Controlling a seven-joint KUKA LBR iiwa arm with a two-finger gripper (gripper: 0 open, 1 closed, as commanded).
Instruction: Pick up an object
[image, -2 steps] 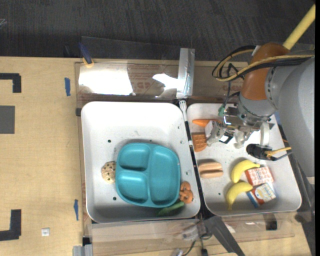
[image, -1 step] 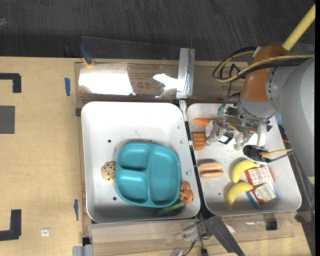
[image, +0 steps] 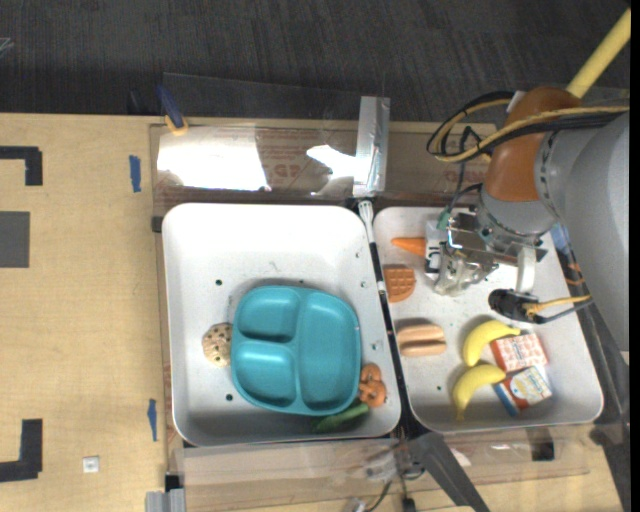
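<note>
One gripper (image: 458, 272) low over right bin (image: 585, 400)

Two white bins (image: 190, 235), two bananas (image: 487, 339), two cartons (image: 518, 352), one teal tray (image: 296, 347), one hot dog (image: 421, 338)

Blue tape (image: 134, 172) marks the wooden bench (image: 70, 300), with black markings (image: 22, 165) near its left edge.
</note>
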